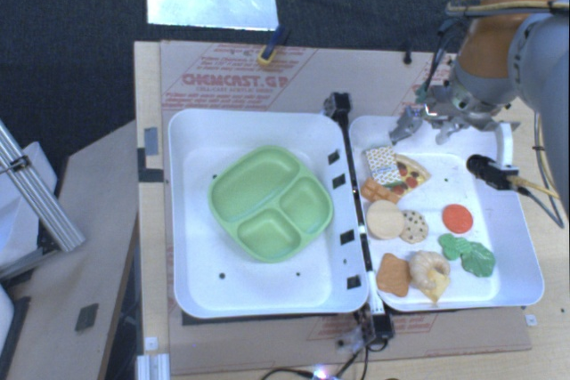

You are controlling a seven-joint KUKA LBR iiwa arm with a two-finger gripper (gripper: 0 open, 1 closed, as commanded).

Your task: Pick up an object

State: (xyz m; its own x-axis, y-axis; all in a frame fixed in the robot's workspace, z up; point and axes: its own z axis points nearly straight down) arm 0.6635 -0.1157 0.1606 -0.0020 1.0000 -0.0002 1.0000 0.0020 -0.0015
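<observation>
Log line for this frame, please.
phase: approach | hand: above right bin's far edge, holding nothing | nearest: pizza slice | green tray: left bin

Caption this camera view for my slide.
Claw hovers over right bin's far edge, toy food below; green tray in left bin.

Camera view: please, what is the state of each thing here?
Gripper: above the right bin's far edge, holding nothing.
Green divided plate: upright in the left bin.
Pizza slice: flat in the right bin.
Cookie: flat, touching the round cracker.
</observation>
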